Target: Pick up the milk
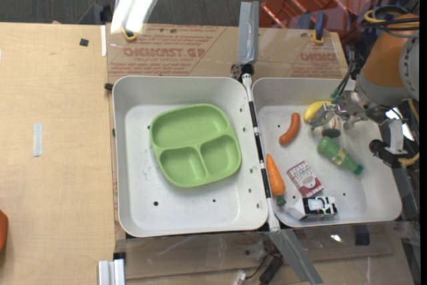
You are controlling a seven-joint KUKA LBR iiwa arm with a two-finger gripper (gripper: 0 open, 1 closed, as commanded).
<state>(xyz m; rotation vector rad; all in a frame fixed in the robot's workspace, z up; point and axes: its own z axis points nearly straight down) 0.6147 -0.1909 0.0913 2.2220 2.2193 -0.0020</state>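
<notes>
While the grey arm [393,70] reaches in from the right, its gripper [331,118] hangs low over the far part of the right bin [380,210], and I cannot tell how it is set. A yellow banana [313,109] lies just beside it, a green bottle [339,155] just below it, and a red sausage [289,129] nearby. Nearer the front lie a carrot [273,177] by the divider and a red-and-white packet [304,177]. The milk [319,206], a black-and-white carton, lies at the front wall, well apart from the gripper. A green divided plate [195,143] sits in the left bin [133,210].
</notes>
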